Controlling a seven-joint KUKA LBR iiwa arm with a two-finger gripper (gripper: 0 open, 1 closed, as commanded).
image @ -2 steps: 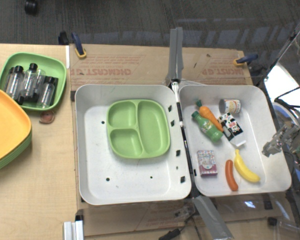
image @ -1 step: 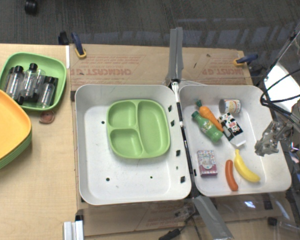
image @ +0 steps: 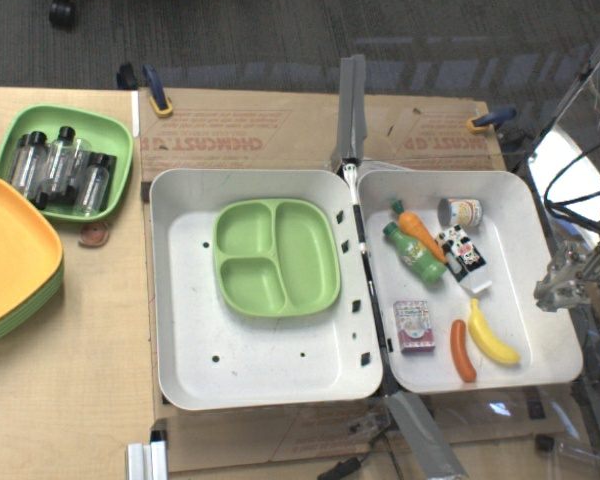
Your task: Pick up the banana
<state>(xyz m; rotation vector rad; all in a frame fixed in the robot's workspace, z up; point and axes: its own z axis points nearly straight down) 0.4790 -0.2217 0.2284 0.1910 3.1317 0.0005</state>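
The yellow banana [image: 492, 338] lies in the right white bin [image: 525, 203], near its front right corner, with its curve bulging toward the front right. A red sausage [image: 462, 350] lies just left of it, close but apart. My gripper [image: 563, 280] shows as a grey metal shape at the bin's right rim. It is up and to the right of the banana and not touching it.
The right bin also holds a pink box [image: 414, 325], a green bottle [image: 414, 252], a carrot [image: 420, 233], a small can [image: 461, 212] and a black-and-white carton [image: 462, 252]. A green divided plate [image: 277, 258] sits in the left bin [image: 165, 298].
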